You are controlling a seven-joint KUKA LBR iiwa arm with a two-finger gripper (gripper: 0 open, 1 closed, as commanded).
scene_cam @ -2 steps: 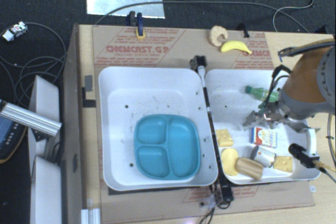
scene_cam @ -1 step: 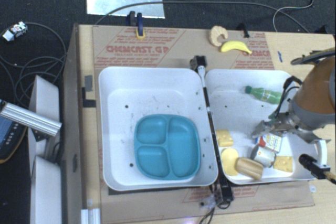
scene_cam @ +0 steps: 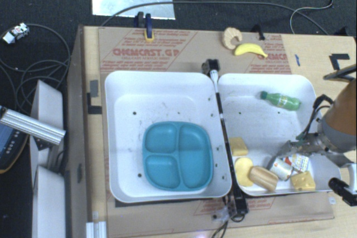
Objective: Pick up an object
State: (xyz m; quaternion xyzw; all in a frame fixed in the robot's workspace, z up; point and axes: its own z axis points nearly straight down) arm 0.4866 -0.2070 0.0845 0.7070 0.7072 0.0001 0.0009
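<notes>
The arm (scene_cam: 340,120) comes in from the right and the gripper (scene_cam: 295,149) sits low in the right bin (scene_cam: 262,86), near its front right corner. Can't tell if the fingers are apart or together, that whole area is a blur of dark metal and cable.

Right under and just in front of the gripper there's a small white carton (scene_cam: 291,165) with red on it, tilted. It looks like it's touching the gripper tip or very nearly, but nothing is visibly between the fingers, so I wouldn't call it held. Just right of the carton is a cheese wedge (scene_cam: 304,181), against the bin's front wall. Left of the carton lies a bread roll (scene_cam: 262,176), partly resting on a yellow disc (scene_cam: 242,170). A bit further left and slightly back from the gripper is a pale yellow block (scene_cam: 239,146), near the wall between the bins.

Well behind the gripper, towards the back of the same bin, a green bottle (scene_cam: 280,100) lies on its side.

The left bin (scene_cam: 128,97) is well away to the gripper's left, holding a blue divided plate (scene_cam: 178,154). Behind the bins, on the board, there's a banana (scene_cam: 250,50) with a tan ring-shaped thing (scene_cam: 231,37) touching it.
</notes>
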